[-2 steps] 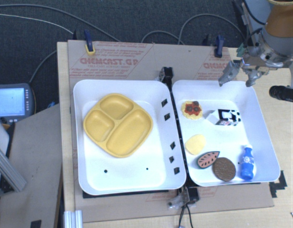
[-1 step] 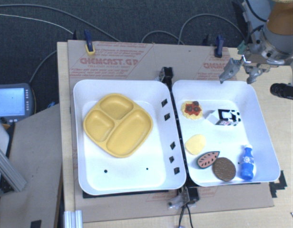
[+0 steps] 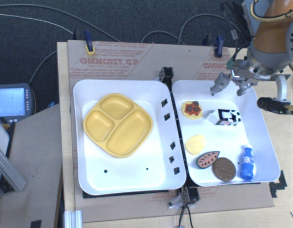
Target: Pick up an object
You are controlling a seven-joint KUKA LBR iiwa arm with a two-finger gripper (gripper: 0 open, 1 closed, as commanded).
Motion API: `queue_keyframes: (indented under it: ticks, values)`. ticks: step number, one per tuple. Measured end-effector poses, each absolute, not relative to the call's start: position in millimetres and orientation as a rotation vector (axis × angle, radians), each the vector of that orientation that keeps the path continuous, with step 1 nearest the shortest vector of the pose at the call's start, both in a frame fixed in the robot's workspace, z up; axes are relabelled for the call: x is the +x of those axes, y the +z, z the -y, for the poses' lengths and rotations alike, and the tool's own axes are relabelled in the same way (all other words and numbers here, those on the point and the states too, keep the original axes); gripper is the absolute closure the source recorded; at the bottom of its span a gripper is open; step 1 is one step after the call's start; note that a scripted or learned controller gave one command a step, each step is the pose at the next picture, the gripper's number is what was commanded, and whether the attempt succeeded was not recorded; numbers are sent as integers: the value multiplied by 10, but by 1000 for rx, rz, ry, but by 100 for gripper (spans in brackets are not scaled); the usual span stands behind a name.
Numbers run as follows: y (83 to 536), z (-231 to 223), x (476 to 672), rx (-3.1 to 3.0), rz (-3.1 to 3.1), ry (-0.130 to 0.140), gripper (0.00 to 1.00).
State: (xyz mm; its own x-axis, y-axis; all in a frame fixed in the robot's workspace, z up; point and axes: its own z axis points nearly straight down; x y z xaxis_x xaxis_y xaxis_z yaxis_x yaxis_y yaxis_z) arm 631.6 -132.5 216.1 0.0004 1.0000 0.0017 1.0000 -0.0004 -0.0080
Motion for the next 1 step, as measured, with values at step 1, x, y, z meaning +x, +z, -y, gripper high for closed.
queue_keyframes:
  ticks: [1]
  values:
    - [1728, 1274, 6300, -2218, 2217, 5, 0]
